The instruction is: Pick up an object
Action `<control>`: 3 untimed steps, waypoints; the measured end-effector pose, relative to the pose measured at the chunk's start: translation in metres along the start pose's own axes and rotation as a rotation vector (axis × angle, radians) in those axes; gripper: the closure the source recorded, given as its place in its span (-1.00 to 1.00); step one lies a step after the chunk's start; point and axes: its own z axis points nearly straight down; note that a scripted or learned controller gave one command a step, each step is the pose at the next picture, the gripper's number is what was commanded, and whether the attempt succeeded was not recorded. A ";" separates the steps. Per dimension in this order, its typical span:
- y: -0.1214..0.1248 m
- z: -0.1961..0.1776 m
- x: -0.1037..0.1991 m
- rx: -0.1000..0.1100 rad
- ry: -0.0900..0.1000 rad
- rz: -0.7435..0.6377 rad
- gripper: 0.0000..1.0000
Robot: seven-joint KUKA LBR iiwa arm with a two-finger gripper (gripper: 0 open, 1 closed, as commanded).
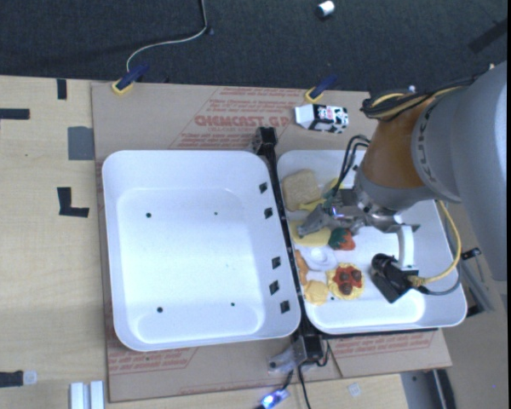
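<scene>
A cluster of small toy food pieces is found in the right bin (434,318), gathered against its left wall. Nearest the tool is a small red and green piece (347,241), possibly a toy vegetable; it is seen just beside and below the gripper (324,220). A white rounded piece (317,256) lies just left of it, a red and yellow piece (347,279) below it, a yellow piece (316,292) beside that, and a tan bread-like slice (300,187) nearer the far wall.

The gripper is lowered into this bin from the right, with its grey fingers (313,223) pointing toward the divider between the bins. Whether the jaws are released or clenched cannot be told, and no piece is seen between them.

The deciding relation is judged as follows: the red and green piece lies toward the near edge of the bin and slightly to the arm side of the fingertips, touching or almost touching the tool body. Its long axis cannot be made out. A short shift toward the near edge would be called for before any closing.

The left bin (187,245) is noted alongside. A black fitting (390,277) with a yellow cable (447,271) hangs from the wrist over the right bin.
</scene>
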 end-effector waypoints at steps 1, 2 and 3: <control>0.002 -0.010 -0.003 -0.004 -0.004 0.001 1.00; 0.023 -0.236 0.000 -0.018 -0.001 -0.005 1.00; -0.007 -0.172 0.097 0.007 0.006 -0.011 1.00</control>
